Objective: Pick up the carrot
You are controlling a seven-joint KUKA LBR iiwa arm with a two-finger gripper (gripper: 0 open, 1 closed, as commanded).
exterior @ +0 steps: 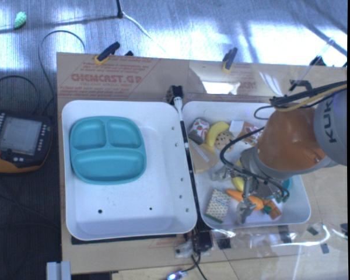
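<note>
The carrot point(254, 200) is a small orange piece lying near the front of the right bin point(300, 212). My gripper point(245, 199) hangs straight over it, below the orange band point(289, 139) of the arm. It is open, with one finger point(247, 185) behind the carrot and the other point(242, 214) in front of it. The carrot rests low in the bin, and its left end pokes out between the fingers. The wrist hides part of the bin's middle.
Around the carrot in the right bin lie a banana point(217, 132), a yellow piece point(238, 183), a patterned block point(218, 205), a small printed box point(198, 128) and a teal item point(286, 185). The left bin point(122, 212) holds a teal divided tray point(108, 149).
</note>
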